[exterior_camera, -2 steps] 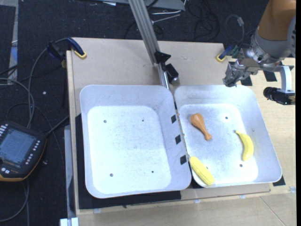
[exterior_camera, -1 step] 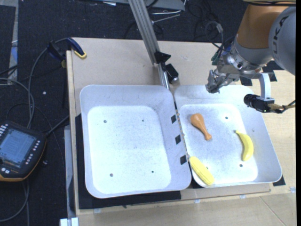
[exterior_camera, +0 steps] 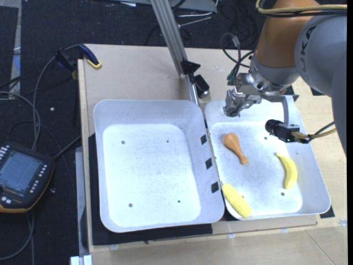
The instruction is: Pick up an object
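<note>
Speckled white bin [exterior_camera: 309, 203] holds curved banana [exterior_camera: 288, 170], tapered drumstick [exterior_camera: 235, 147]

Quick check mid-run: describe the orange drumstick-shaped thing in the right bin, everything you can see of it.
The drumstick looks like a smooth plastic toy chicken leg, orange-brown all over. Its fat rounded end points toward the back of the right bin, and it tapers to a thin shaft with a small knob at the near end. It lies flat and slanted on the bin's white floor, near the left wall. Nothing else touches it; the tool hangs above the bin's far edge, apart from it.
</note>
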### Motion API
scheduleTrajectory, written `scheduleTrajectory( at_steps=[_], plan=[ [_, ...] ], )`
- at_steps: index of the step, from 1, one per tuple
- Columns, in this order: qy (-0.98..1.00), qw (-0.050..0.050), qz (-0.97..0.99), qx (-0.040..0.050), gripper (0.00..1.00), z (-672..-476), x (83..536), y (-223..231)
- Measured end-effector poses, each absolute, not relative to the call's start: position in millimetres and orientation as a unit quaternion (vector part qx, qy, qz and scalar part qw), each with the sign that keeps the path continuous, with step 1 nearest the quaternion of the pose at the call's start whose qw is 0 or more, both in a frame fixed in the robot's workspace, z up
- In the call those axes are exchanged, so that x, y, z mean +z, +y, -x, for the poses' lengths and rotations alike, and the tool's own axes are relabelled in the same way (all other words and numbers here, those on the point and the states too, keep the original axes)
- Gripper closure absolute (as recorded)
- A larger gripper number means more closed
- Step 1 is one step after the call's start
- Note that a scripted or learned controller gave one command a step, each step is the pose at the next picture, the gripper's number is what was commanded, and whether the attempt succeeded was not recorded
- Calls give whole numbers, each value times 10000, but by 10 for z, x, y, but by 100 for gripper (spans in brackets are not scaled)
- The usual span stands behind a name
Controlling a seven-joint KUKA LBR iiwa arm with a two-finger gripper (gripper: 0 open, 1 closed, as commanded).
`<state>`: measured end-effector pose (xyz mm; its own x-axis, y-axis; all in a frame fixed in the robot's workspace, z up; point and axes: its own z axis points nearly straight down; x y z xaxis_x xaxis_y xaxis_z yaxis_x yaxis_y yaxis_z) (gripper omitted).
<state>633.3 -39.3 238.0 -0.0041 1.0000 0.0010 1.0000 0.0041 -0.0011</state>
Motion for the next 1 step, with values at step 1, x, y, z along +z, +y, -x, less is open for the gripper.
scheduleTrajectory(
  at_steps=[1],
  plan=[
    [-7086, 4, 7056, -1, 100, -6274, 2331, 77]
  ],
)
